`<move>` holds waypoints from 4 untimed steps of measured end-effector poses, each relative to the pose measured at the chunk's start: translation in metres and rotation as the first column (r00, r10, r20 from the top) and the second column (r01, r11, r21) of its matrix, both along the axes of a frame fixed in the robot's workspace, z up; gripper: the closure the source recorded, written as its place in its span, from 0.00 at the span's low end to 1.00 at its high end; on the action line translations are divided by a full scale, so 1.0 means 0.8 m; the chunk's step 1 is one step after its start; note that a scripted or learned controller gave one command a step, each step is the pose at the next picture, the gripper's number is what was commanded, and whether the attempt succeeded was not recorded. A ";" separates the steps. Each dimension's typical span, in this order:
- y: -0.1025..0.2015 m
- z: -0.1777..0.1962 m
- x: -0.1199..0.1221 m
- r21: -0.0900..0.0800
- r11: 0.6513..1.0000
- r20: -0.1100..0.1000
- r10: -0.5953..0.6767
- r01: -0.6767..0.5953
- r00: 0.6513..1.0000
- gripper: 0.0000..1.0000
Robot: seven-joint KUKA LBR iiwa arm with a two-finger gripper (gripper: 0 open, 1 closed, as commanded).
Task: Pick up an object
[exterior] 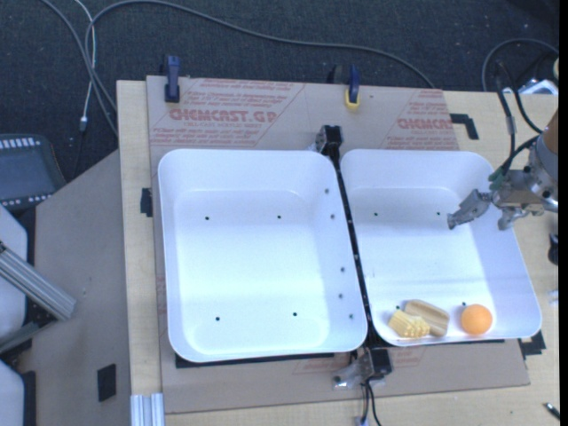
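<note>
Three small objects lie along the front edge of the right bin [390, 162]: an orange ball [477, 319], a tan oblong piece [429, 311] and a ribbed yellow piece [409, 326] touching it. My gripper [479, 221] hangs over the right bin's far right side, well behind the objects. Its fingers are spread open with nothing between them; one fingertip [454, 221] points left over the bin floor.
The left bin [169, 238] stands beside the right one, their rims touching along a black divider [342, 229]. Both rest on a cardboard sheet [222, 109] held by two clamps at the back. Cables run across the dark floor behind the bench.
</note>
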State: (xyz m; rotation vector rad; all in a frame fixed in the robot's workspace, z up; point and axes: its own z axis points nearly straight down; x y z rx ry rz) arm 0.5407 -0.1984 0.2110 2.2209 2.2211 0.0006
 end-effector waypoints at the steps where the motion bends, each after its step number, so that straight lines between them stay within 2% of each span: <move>1: 0.000 0.013 0.000 0.000 1.000 0.001 0.000 0.000 1.000 1.00; 2: 0.082 0.010 -0.011 0.001 1.000 0.000 0.005 -0.005 1.000 1.00; 3: 0.134 0.015 -0.023 0.001 1.000 0.000 0.004 -0.004 1.000 1.00; 4: 0.215 0.014 -0.040 0.002 1.000 0.000 0.006 -0.006 1.000 1.00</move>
